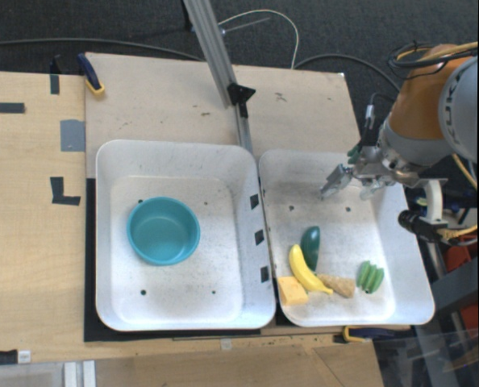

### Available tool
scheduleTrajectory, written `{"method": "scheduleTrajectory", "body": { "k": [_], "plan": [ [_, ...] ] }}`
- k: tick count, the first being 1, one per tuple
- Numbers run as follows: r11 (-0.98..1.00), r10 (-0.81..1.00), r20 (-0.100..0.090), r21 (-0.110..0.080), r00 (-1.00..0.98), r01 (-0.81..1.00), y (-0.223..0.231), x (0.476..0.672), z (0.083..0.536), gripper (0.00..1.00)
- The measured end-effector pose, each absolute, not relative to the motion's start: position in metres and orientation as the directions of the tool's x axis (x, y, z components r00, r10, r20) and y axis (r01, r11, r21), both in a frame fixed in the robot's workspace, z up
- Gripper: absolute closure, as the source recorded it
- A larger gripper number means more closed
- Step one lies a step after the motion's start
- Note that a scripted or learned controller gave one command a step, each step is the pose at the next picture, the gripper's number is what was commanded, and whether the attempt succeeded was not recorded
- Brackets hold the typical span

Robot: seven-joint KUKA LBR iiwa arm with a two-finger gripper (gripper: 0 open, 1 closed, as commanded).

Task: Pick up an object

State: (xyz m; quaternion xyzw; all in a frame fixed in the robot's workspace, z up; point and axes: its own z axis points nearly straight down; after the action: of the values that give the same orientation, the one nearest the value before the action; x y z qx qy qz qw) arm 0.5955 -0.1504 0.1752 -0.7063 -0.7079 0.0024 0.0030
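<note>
Right bin [401,297]: objects are crowding its 6 o'clock end. A yellow banana [305,269] is lying against a tan block [293,290] and a beige piece [339,285]; a dark green piece [310,240] is sitting just at the banana's 12 o'clock, a light green piece [370,276] near its 3 o'clock. Open floor is lying toward 12 o'clock.

Left bin [110,297]: a teal bowl [164,230] is occupying the 9 o'clock half; bare floor is stretching toward 3 o'clock.

A grey pole [211,39] is slanting over the bench at 12 o'clock.

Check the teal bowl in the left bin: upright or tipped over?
Upright. The teal bowl sits on the left bin floor with its round opening facing up, and its inside looks empty.
</note>
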Motion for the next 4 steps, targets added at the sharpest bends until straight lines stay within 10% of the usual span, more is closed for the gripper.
{"method": "scheduleTrajectory", "body": {
  "k": [2,3,4],
  "plan": [
    [0.002,1.0,-0.001,-0.003,-0.002,1.0,-0.148,0.595,0.087,0.0],
    [0.003,1.0,0.0,-0.003,-0.003,1.0,-0.148,0.595,0.098,1.0],
    [0.002,1.0,-0.001,0.005,-0.002,1.0,-0.149,0.595,0.161,1.0]
  ]
}}
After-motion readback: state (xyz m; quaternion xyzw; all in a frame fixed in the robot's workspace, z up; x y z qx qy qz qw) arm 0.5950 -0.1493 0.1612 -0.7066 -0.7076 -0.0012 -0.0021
